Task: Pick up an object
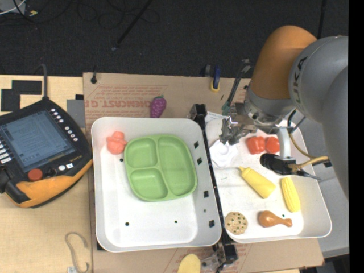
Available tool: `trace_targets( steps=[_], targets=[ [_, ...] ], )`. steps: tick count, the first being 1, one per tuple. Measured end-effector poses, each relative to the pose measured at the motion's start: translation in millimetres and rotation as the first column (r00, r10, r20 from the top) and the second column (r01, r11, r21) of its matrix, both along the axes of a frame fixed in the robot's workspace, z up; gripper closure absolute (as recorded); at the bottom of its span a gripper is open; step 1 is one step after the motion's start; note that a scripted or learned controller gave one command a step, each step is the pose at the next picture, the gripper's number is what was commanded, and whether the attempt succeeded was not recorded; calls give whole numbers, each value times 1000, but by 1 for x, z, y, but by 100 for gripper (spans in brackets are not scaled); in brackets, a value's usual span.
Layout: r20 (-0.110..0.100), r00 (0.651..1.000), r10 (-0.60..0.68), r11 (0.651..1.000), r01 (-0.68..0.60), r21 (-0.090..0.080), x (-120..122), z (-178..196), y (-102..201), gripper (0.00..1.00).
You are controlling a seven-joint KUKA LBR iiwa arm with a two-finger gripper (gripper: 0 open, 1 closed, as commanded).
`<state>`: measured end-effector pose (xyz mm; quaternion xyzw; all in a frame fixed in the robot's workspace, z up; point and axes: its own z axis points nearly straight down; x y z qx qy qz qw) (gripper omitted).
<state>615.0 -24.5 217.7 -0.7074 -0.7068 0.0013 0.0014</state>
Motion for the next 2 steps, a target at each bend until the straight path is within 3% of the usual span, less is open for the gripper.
trace_targets(
  steps=[2],
  targets=[
    [1,1000,0,1000,0,0,-1,19,-2,100]
  ],
)
